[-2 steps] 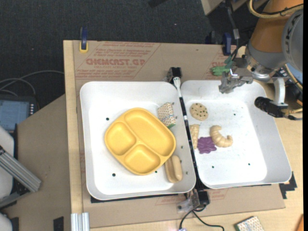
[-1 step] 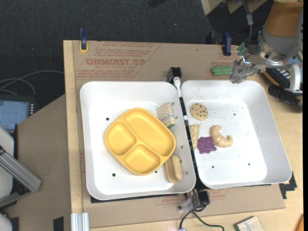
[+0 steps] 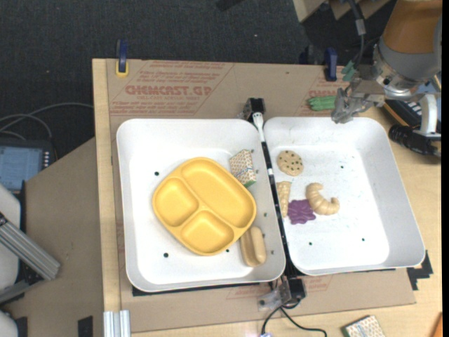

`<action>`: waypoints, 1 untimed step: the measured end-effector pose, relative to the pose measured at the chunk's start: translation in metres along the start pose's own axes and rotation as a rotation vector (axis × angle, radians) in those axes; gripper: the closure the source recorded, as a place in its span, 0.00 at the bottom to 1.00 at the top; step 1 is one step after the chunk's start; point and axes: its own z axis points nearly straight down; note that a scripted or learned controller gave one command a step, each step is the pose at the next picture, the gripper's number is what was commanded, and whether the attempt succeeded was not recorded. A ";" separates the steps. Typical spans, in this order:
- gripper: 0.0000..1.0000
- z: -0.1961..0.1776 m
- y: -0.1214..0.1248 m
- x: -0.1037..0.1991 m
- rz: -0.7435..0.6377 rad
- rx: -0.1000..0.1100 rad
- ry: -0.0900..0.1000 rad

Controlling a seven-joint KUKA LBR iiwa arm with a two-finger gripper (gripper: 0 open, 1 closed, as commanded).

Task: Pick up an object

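My gripper (image 3: 344,111) hangs over the back rim of the right bin (image 3: 379,255), near its back middle, with nothing seen in it. The right bin holds a round cookie (image 3: 290,162), a tan croissant (image 3: 323,199), a purple piece (image 3: 302,212) touching the croissant, and a pale stick-shaped piece (image 3: 283,194) by the left wall. In the left bin (image 3: 133,188) lie a yellow divided plate (image 3: 203,206), a small patterned pouch (image 3: 243,166) at the plate's back right, and a tan bun (image 3: 253,246) at the front right.
A green object (image 3: 320,104) lies on the bench just left of the gripper, outside the bins. A black-handled tool (image 3: 255,108) rests where the two bins meet at the back. Blue clamps (image 3: 123,66) hold the board's back edge.
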 end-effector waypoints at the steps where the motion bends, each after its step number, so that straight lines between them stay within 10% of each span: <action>1: 1.00 -0.020 -0.057 0.032 0.000 0.006 0.003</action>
